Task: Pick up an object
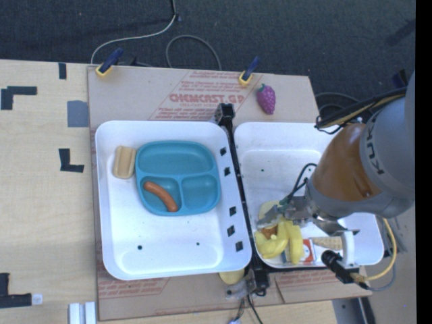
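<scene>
A: Two white bins side by side on a cardboard sheet (202,100), with a black divider (231,181) where they meet. The left bin (115,248) holds a blue divided plate (181,177) with a sausage (160,196) in its lower-left section, and a tan bread-like piece (123,162) sits just off the plate at nine o'clock, near the bin's left wall.

B: Plenty of bare floor there at six o'clock of the plate. And the right bin (270,144)?

A: Its upper half is open white floor. Everything crowds the lower edge: a yellow banana-like bunch (283,241) at the six o'clock side, hard against the front wall and close to the divider, with something orange and something red-and-white tucked in beside it.

B: Where's the arm (358,167)?

A: Coming in from three o'clock, grey with its orange band covering the right half of that bin. The gripper (278,211) is low, right over the pile; the yellow bunch lies just at six o'clock of it, seemingly touching or nearly so.

B: Does it have anything?

A: Can't tell. The fingers are lost in clutter and shadow, so how wide they stand is unclear.

B: Anything outside the bins?

A: A purple grape bunch (266,98) on the cardboard at twelve o'clock of the right bin, well apart from the gripper.
</scene>
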Robot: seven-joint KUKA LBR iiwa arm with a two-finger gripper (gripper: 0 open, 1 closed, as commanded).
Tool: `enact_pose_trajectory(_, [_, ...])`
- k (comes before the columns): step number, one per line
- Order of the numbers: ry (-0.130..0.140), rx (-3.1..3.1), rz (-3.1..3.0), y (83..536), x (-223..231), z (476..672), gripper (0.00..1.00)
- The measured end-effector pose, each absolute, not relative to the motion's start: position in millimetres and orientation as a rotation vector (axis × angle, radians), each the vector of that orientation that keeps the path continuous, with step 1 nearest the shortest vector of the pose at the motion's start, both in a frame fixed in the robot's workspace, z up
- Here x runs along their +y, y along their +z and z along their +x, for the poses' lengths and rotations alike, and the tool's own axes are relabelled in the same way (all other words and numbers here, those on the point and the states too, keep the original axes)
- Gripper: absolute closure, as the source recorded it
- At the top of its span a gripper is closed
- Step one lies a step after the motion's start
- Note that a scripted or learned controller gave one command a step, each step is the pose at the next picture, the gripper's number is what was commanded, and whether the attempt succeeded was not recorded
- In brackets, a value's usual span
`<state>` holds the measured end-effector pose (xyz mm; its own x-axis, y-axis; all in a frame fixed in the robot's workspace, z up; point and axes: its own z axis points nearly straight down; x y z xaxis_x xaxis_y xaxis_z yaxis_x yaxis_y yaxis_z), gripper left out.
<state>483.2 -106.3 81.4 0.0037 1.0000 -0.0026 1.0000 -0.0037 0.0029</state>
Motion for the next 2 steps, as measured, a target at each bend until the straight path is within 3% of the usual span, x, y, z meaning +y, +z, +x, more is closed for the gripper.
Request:
enact_pose_trajectory(1, [0.003,2.216,2.219,98,-107,485.8,1.0])
enact_pose_trajectory(2, [0.007,2.225,2.207,190,-54,535.2,1.0])
